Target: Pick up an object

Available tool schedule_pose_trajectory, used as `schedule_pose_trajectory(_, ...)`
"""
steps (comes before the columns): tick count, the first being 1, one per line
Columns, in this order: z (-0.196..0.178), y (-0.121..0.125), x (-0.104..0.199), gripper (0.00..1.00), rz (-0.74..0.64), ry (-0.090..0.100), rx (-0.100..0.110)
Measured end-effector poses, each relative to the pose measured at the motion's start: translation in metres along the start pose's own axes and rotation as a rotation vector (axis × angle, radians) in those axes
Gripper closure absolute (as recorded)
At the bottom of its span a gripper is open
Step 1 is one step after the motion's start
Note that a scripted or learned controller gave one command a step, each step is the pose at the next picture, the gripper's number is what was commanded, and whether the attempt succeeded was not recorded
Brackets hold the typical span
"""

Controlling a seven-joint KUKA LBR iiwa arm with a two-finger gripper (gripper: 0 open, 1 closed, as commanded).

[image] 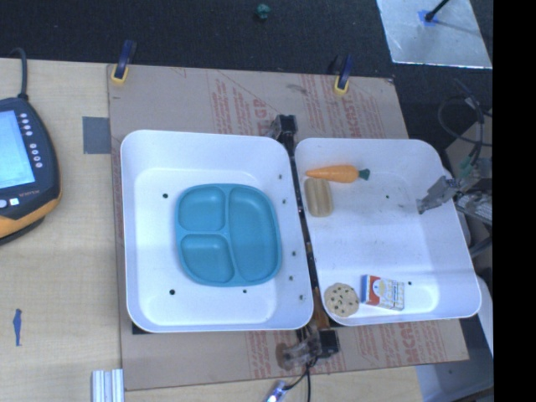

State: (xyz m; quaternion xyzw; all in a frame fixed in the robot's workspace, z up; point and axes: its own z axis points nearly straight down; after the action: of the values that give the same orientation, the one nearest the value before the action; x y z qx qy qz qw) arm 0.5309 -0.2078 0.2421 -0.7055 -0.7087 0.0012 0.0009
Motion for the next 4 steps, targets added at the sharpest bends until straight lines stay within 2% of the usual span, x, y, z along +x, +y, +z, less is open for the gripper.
schedule_pose_trajectory(1, 0.129, 0.074, 0.042, 0.00, -0.001, 0.000, 0.004)
schedule_pose_trajectory(2, 0.121, 0.126, 0.076, 0.00, 0.000, 0.001, -0.001)
schedule_pose_trajectory(3, 0.137, 0.127, 0.114, 0.00, -0.001, 0.000, -0.002)
schedule_pose_trajectory(4, 0.126, 0.126, 0.112, 0.00, 0.000, 0.000, -0.001)
